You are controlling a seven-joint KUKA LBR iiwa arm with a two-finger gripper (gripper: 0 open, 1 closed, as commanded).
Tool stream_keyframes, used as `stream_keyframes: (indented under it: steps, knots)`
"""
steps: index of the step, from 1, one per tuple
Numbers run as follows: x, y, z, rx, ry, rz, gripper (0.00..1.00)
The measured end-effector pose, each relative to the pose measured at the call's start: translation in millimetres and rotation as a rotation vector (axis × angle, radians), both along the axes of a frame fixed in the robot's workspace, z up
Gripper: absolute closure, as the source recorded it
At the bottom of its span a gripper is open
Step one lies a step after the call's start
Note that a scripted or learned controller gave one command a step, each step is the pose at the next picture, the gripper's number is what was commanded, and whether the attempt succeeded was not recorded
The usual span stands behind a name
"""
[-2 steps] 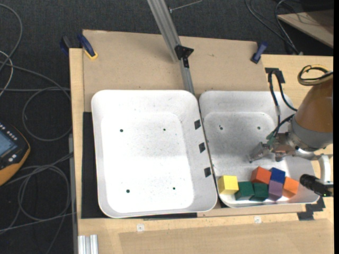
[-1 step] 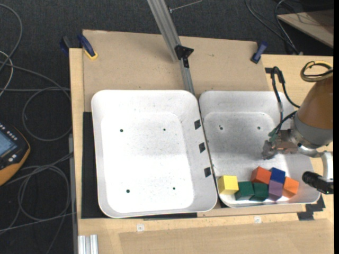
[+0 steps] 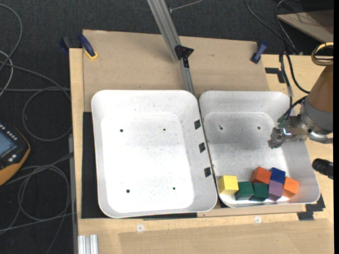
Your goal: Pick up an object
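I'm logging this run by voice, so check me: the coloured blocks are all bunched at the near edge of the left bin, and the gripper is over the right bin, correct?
Not quite. The camera view shows the coloured blocks bunched at the near edge of the right bin, not the left bin. The rest stands: the gripper is over the right bin, near its right wall.

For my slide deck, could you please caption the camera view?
Gripper hovers over the right bin, above coloured blocks clustered at its near edge.
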State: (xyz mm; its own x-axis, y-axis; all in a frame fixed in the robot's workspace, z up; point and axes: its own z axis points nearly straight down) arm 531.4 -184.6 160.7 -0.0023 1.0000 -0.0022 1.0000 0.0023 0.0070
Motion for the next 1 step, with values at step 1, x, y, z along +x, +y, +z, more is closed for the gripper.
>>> stream_keyframes:
  steps: [1]
  knots:
    - [1.4,-0.9,43.5,0.0,0.001,0.0,1.0]
